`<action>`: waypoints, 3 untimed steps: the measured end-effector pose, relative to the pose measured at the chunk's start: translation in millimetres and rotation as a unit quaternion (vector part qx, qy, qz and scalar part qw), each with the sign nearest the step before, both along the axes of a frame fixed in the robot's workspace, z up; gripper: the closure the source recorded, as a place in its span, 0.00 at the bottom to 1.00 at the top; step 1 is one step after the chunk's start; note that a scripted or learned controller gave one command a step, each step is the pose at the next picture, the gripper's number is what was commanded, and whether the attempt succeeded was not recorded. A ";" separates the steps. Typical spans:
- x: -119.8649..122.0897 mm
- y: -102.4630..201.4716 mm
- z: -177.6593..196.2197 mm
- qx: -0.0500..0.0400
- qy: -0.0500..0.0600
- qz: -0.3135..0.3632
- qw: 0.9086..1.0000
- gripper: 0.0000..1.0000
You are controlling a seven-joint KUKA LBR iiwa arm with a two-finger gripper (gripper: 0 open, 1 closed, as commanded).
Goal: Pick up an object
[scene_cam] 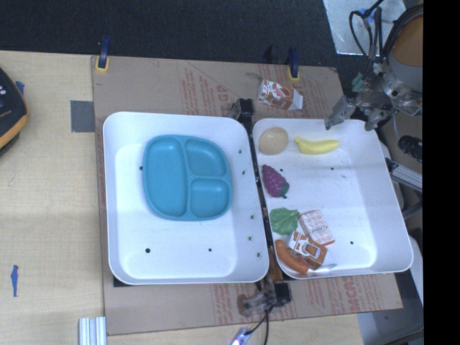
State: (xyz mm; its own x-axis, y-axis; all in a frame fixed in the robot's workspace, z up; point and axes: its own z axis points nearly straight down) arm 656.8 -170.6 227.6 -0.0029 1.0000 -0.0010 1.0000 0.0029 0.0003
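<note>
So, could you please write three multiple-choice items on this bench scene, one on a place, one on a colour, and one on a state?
1. Where does the banana lie?
A. on the blue divided plate
B. in the right bin, near its far edge
C. on the cardboard outside the bins

2. What colour is the divided plate in the left bin?
A. blue
B. red
C. yellow

3. How does the gripper stand?
A. clamped on the banana
B. over the left bin
C. at the right bin's far corner, holding nothing

Answers: 1 B, the banana rests beside the round beige item at the far edge. 2 A, the plate is plainly blue. 3 C, no object sits between the fingers.
</note>
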 end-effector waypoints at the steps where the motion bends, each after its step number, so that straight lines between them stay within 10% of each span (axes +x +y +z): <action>1: -1.6 46.2 -137.0 0.001 0.004 0.001 1.000 0.00; 2: -2.6 45.1 -126.6 0.001 0.008 0.001 1.000 1.00; 3: -47.4 82.2 -34.8 0.001 0.001 0.001 1.000 1.00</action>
